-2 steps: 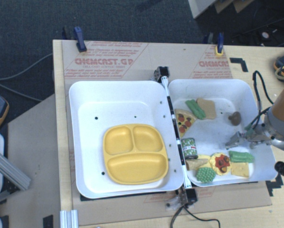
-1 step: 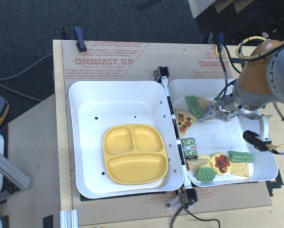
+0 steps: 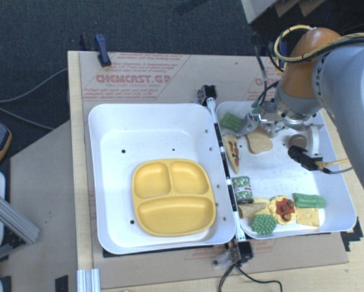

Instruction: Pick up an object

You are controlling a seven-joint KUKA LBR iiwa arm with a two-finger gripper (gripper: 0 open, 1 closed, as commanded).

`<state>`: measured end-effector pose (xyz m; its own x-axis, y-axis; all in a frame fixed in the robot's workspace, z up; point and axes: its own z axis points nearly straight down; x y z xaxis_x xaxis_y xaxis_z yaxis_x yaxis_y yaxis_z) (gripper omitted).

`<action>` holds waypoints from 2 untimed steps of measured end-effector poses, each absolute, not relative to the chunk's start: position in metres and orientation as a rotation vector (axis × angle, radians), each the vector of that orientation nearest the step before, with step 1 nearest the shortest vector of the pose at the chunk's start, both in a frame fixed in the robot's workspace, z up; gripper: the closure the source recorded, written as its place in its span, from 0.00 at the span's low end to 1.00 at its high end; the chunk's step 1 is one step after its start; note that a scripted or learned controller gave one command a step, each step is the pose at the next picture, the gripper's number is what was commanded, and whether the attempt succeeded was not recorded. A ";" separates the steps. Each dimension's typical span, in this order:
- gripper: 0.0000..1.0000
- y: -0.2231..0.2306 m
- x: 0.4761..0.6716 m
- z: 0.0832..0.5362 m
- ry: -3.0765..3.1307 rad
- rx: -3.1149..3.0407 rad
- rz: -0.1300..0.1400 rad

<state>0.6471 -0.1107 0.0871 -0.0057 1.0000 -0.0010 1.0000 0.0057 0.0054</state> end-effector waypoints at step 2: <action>0.00 -0.115 0.654 0.085 2.222 2.217 0.001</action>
<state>0.6540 -0.1153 0.0847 -0.0022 1.0000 -0.0012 1.0000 0.0022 0.0020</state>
